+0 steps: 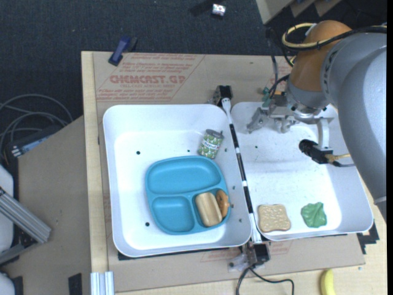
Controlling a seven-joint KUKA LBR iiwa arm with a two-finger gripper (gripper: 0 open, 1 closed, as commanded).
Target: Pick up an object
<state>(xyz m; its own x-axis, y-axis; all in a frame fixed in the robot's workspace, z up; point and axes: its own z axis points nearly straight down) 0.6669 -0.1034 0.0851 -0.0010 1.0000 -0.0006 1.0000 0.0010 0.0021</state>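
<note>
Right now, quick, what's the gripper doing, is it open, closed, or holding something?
Gripper: over the far end of the right bin; open or closed cannot be told, and nothing is seen in it.

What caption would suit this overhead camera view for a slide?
Grey arm reaching over the right bin holding a cracker and green toy; left bin holds a blue tray.

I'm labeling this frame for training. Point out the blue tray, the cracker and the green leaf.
blue tray [181, 177], camera view, bare floor of its large compartment
cracker [273, 217], camera view, its middle
green leaf [314, 214], camera view, its middle
</note>
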